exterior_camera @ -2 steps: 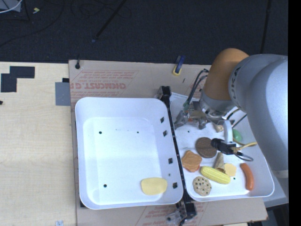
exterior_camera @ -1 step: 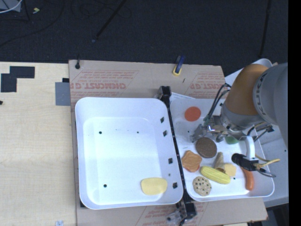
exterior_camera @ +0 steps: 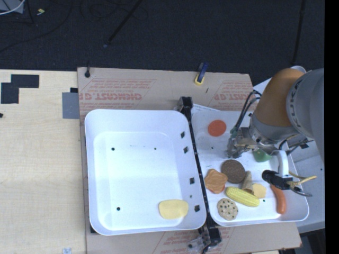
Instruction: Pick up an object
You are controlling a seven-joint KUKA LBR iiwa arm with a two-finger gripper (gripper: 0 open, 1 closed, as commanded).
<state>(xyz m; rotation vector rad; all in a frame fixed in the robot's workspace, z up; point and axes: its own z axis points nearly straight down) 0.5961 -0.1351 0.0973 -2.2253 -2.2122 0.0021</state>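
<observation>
In the right white bin [exterior_camera: 302, 211], nearest the front edge, a round tan cookie with dark chips [exterior_camera: 228, 209] is seen, with a yellow corn cob [exterior_camera: 242, 197] just behind it and a slim orange-red sausage-shaped piece [exterior_camera: 279, 201] to the right. In the left white bin [exterior_camera: 98, 142], a flat pale yellow oval piece [exterior_camera: 173, 209] is found alone near the front right corner. Farther back on the right, an orange ridged wafer [exterior_camera: 215, 181] is set just beside a dark brown round disc [exterior_camera: 233, 171]. The gripper [exterior_camera: 235, 148] is held low just behind that disc; whether it is spread or pressed together cannot be told, and nothing can be seen in its grip. A green lump [exterior_camera: 260, 154] is partly hidden to its right. Farthest back lies a flat red-orange disc [exterior_camera: 216, 127].
</observation>
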